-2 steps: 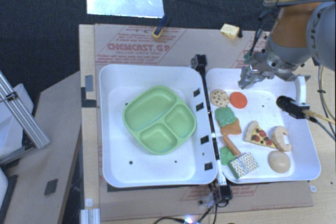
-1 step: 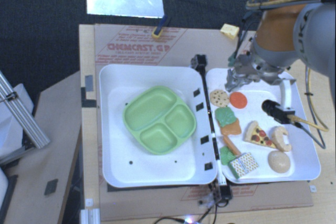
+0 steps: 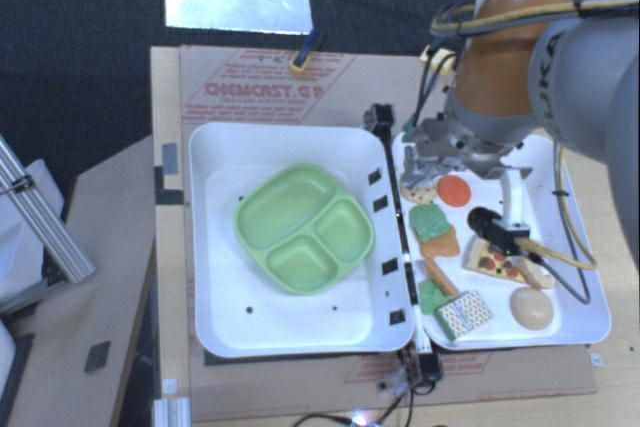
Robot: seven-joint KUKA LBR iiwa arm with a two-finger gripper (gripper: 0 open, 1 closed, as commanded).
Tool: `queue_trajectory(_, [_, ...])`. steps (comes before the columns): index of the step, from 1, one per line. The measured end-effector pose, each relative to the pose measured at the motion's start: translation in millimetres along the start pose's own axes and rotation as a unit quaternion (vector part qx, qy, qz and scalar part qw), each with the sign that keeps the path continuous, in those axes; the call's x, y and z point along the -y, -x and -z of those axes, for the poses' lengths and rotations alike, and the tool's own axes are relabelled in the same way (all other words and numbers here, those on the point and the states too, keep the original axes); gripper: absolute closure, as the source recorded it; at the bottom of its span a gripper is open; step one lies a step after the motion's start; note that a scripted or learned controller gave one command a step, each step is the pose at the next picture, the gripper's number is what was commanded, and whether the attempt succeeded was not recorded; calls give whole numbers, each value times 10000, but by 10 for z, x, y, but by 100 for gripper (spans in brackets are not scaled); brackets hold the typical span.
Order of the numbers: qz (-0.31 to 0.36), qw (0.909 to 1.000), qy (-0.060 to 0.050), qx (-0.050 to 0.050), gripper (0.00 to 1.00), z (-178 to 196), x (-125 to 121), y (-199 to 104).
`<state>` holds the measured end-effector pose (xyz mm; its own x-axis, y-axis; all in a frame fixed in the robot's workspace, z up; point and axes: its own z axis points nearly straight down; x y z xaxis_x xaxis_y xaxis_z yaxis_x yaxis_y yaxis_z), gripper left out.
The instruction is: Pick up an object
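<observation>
My gripper hangs low over the far left corner of the right bin, under the orange-banded wrist. Just below it lies a tan cookie-like piece, with a red disc to its right. A green and orange toy food piece, an orange carrot stick, a pizza slice, a beige bun-shaped piece, a patterned small box and a green leafy piece lie nearer the front. I see nothing held by the gripper.
The left bin holds a light green divided plate. A black-clipped divider runs between the two bins. The arm covers the right bin's far part.
</observation>
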<state>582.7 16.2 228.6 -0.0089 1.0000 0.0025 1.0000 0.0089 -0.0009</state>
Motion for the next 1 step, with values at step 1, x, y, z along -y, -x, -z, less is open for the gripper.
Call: queue_trajectory(1, [7, 10000, 12, -2, 100, 62, 67, -547])
